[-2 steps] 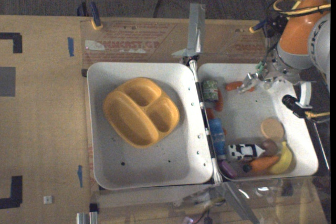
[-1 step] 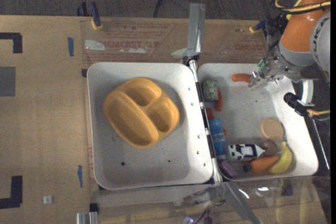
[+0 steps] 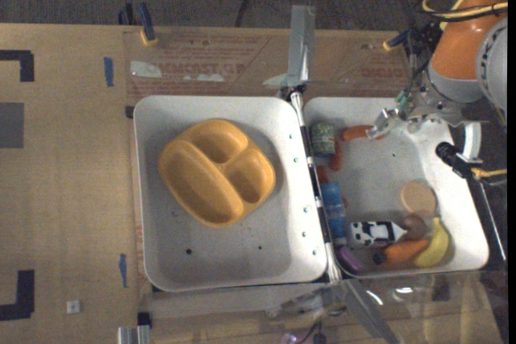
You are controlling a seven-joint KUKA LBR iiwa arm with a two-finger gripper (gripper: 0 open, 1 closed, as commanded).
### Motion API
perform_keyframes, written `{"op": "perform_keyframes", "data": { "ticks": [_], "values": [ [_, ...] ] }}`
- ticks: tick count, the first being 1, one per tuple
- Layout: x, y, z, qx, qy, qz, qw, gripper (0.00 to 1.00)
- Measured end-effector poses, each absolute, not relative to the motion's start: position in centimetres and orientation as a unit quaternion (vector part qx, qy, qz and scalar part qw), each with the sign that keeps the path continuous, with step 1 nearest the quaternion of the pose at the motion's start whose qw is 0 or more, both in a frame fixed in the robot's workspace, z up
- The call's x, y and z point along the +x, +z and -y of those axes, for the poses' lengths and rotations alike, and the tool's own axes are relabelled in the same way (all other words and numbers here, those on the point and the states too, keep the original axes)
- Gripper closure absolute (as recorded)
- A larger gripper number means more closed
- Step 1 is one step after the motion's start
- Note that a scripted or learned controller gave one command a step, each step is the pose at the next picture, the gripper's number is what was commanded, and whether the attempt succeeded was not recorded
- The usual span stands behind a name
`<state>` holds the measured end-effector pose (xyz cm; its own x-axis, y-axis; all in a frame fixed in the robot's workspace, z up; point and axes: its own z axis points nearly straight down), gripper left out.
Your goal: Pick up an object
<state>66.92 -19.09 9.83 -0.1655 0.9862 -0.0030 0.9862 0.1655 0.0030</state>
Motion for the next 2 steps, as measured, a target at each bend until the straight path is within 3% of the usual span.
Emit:
{"op": "perform_keyframes", "data": {
  "ticks": [1, 2],
  "values": [
    [67.00, 11.01, 19.09, 0.646, 0.0003, -0.764, 0.003, 1.00],
    [67.00, 11.00, 19.08, 0.646, 0.0003, -0.764, 0.002, 0.00]
  ]
}}
